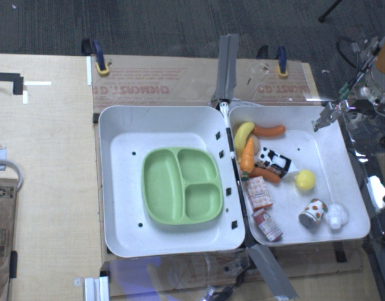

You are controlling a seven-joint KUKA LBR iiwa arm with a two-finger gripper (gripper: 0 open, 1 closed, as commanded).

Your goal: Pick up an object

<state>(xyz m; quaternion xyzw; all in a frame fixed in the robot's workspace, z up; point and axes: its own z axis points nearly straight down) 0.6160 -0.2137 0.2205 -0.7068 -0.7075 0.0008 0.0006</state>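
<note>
The right bin (330, 144) holds a yellow banana (243, 133), an orange-red sausage (268, 130), an orange carrot (247, 157), a black-and-white cow toy (273, 161) and a yellow lemon (305, 180). Nearer the front lie a red-and-white box (259, 193), a smaller red packet (268, 225), a spotted cup (313, 212) on its side and a white ball (336, 216). My gripper (326, 116) hangs over the bin's far right corner, apart from every object. The nearest things to it are the sausage and the lemon.
The left bin (117, 168) holds a green divided plate (182, 185). A grey divider bar (227, 68) runs between the bins at the back. Two clamps (100, 60) (281, 61) stand along the far edge. Cables and arm hardware (368, 86) crowd the right side.
</note>
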